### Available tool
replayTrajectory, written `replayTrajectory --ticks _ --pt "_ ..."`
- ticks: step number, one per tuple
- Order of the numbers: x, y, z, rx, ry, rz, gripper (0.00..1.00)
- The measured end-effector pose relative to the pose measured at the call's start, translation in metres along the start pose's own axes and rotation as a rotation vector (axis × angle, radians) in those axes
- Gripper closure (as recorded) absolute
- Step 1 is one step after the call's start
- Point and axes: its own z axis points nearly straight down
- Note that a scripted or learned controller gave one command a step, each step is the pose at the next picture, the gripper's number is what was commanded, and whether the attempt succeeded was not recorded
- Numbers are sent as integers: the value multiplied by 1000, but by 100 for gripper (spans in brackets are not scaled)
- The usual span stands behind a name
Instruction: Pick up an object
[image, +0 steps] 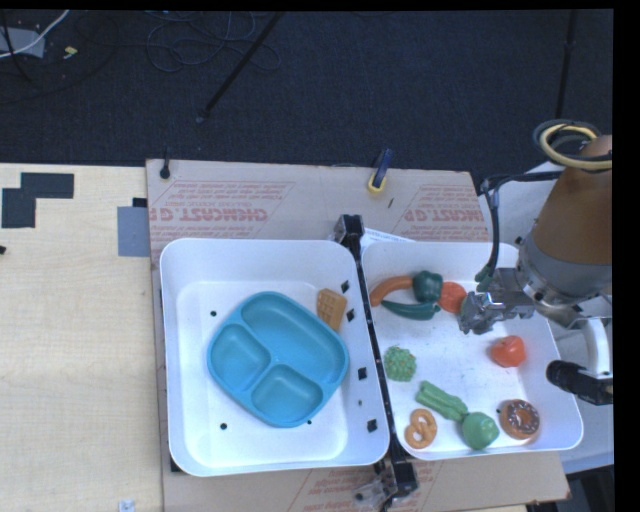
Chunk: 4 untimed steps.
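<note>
Pretzel (421, 429): front edge of the right bin (545, 440), nearest the camera, just beside a green round piece (479, 430) and a chocolate-frosted doughnut (519, 420).
Green pod (441, 400): lies just behind the pretzel, slanting toward the doughnut.
Broccoli piece (399, 364): near the bin's left wall, well apart from the doughnut.
Tomato (508, 351): right of centre, just beside and below the gripper.
Back cluster: an orange carrot (390, 288), a dark green pepper (427, 286) and a small red-orange piece (452, 297) touching or nearly so, with a dark green strip (410, 311) under them.
Gripper (480, 314): low over the right bin, between the back cluster and the tomato.
Fingers: dark and blurred; probably nothing between them, but how far apart they stand I cannot tell.
Left bin (175, 330): holds a blue divided plate (277, 357) and a tan waffle piece (331, 307) at the plate's far right edge.
Table (70, 340): pale wood, left of both bins.
</note>
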Motion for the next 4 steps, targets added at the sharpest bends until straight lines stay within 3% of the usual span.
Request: replayTrajectory --ticks 3,4 --pt "146 94 -1 -2 -1 1 100" --pt "193 115 -7 -1 -1 1 100"
